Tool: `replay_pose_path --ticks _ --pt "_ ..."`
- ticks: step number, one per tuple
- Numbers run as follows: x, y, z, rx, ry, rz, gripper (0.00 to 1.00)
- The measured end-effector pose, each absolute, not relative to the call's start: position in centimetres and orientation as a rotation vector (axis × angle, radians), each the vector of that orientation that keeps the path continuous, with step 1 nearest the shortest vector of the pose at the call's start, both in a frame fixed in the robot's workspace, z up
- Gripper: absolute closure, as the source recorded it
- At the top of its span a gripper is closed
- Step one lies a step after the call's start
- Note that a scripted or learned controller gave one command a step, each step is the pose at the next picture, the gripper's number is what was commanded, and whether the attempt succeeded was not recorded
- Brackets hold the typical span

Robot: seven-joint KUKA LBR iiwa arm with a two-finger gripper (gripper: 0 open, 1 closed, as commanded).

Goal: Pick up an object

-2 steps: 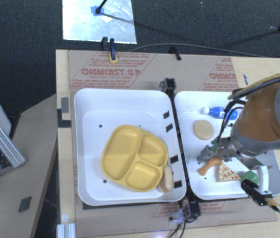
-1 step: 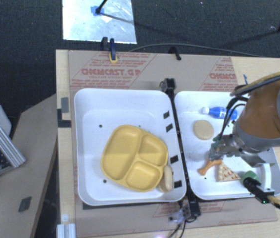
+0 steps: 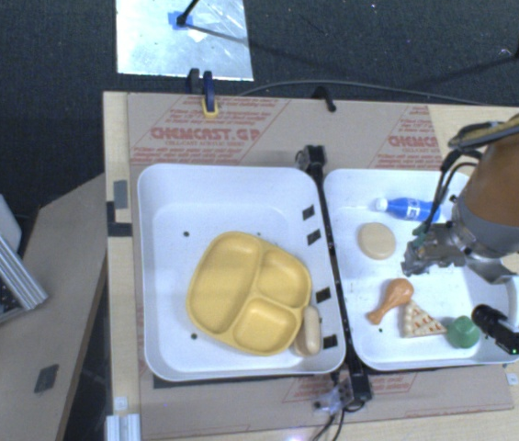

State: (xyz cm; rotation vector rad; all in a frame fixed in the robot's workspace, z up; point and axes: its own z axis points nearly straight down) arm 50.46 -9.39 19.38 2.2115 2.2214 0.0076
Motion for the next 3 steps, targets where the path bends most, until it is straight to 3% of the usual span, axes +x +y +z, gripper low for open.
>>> replay_pose_path --ticks 1,3 --pt "50.7 -9.4 23.8 2.212 2.222 0.007 1.0" --pt "55.7 -0.2 21.8 2.21 2.232 0.005 1.0"
